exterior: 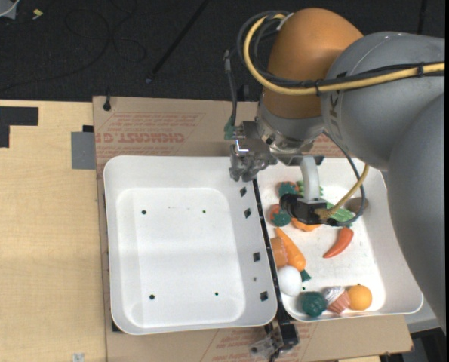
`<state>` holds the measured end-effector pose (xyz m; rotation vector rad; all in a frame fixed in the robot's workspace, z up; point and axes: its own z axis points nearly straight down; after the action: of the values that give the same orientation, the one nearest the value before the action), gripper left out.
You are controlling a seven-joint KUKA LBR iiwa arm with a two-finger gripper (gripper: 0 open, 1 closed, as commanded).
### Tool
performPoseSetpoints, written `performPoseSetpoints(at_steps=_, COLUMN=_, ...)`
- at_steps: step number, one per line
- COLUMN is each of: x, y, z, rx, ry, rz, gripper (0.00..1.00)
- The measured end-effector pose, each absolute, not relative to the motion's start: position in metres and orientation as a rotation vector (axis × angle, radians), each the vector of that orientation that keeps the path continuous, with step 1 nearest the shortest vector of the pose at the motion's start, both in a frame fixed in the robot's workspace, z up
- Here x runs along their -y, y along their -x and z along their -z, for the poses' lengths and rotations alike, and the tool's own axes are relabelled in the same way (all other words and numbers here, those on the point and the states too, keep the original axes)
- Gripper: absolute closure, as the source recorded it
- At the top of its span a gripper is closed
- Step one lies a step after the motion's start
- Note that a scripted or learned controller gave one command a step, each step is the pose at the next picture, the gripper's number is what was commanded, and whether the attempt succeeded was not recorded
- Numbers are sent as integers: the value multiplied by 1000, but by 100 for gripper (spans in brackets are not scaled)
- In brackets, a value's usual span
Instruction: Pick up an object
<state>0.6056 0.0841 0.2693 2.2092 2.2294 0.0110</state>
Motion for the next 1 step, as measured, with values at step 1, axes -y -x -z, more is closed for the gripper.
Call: performPoseSetpoints(at_steps=1, x=-129, y=-645, z=-241, rx=-2227, ry=-2218, rz=2, gripper=100)
